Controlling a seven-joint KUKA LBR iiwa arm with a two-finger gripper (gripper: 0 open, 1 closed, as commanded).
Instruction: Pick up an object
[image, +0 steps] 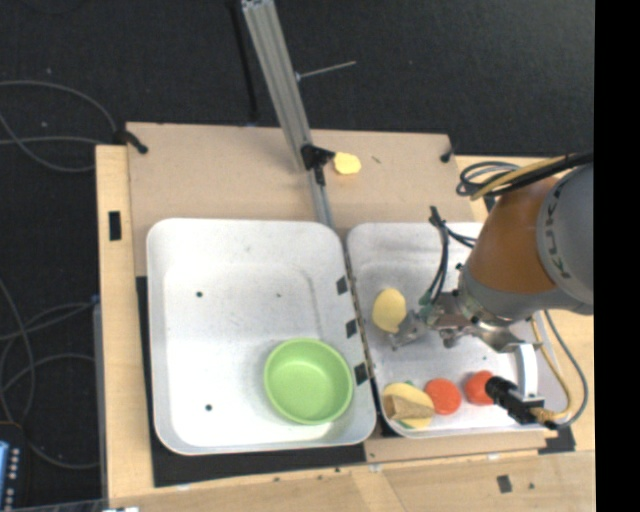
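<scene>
In the right bin (400, 245) a yellow egg-shaped object (389, 309) lies near the left wall. Along that bin's front edge sit a tan and yellow piece (409, 404), an orange-red round object (443, 395) and a red object (480, 387). My gripper (428, 330) hangs low over the right bin's middle, just right of the yellow object and above the front row. The arm's orange band (515, 250) and grey wrist cover the bin's right part. A green bowl (307, 380) rests in the left bin (220, 290) at the front right.
A metal pole (290, 110) slants from the top down to the gap between the bins. A small yellow item (347, 163) lies on the bench behind the bins. Black cables (445, 250) trail from the wrist.
</scene>
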